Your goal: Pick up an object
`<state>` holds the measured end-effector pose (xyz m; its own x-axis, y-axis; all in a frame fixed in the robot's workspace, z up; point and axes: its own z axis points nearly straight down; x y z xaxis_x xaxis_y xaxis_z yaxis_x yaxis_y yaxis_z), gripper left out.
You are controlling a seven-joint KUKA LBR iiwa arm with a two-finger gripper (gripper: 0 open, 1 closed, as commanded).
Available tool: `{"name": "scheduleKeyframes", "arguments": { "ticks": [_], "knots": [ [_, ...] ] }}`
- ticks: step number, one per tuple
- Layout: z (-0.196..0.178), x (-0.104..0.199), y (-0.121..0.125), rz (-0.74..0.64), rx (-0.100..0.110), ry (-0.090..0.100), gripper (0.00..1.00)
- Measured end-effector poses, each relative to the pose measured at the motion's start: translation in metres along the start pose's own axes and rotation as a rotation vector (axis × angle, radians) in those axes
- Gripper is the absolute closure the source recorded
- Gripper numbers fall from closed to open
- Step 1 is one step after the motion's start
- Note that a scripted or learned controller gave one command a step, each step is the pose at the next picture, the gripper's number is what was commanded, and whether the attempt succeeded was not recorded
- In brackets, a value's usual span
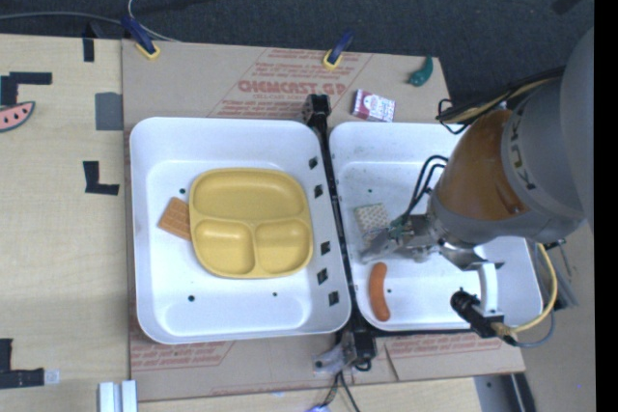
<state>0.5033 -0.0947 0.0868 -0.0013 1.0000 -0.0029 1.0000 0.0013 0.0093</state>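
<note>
Brown cardboard lies under two bins, and in the right bin [348, 150] the gripper [394, 236], grip unclear, may miss the sausage [379, 291] at six o'clock.

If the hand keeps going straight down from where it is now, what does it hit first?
Probably the grey sponge lying just under and left of the hand in the right bin. Depth is hard to judge from above, so it could miss and meet bare bin floor. The sausage lies off that line.

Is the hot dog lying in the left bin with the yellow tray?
No, the hot dog lies in the right bin, near the gripper.
</note>
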Motion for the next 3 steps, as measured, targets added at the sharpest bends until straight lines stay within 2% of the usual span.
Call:
{"name": "scheduleKeyframes", "arguments": {
  "ticks": [1, 2, 3],
  "knots": [
    [-0.009, -0.001, 0.000, 0.001, 0.001, -0.001, 1.00],
    [-0.009, -0.001, 0.000, 0.001, 0.001, -0.001, 0.00],
    [0.001, -0.012, 0.077, 0.000, 0.004, 0.001, 0.00]
  ]
}}
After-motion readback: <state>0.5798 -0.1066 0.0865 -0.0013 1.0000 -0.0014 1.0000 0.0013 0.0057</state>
